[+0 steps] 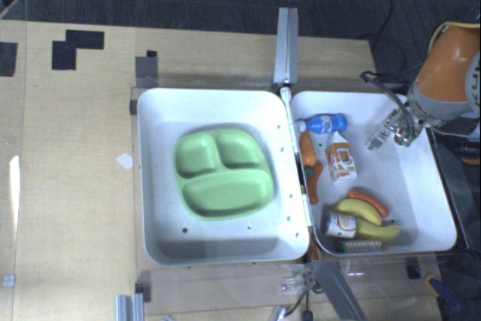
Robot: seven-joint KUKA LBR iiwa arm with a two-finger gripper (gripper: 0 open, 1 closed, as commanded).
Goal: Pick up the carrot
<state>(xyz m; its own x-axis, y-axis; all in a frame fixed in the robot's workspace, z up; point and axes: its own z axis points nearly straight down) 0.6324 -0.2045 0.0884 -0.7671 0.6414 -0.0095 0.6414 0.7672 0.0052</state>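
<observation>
- Camera view: the carrot (307,149) is lying in the right bin (436,184), pressed right up along its left wall, with something reddish-brown at its lower end (314,180). That's probably why this pick looks awkward, since there's barely any room on the wall side.
- The end effector (392,130) is hanging over the upper right part of that same bin, well apart from the carrot. Can't really tell how it's set, too small and blurry, but nothing is sitting in it.
- A blue-capped bottle (325,123) is lying just above the carrot and a small carton (340,162) is just beside it, crowding that corner.
- A banana (364,216) is sitting near the bin's front.
- The left bin (150,184) is holding a green divided plate (223,172).
- Looks like the approach is only starting.
</observation>
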